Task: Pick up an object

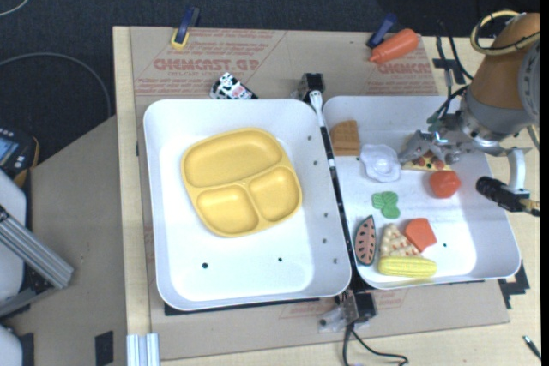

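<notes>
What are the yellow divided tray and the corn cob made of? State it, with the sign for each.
Yellow divided tray: looks like moulded plastic, smooth with a soft sheen along its rounded compartment ridges. Corn cob: probably toy plastic too, uniformly yellow and slightly glossy; too small to be certain.

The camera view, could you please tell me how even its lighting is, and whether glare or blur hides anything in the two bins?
Camera view: lighting is soft and even, shadows faint; the left bin looks bright but its yellow tray stays readable; the clear lid in the right bin nearly blends into the white; the gripper area is small and slightly soft, so detail there is unclear.
</notes>
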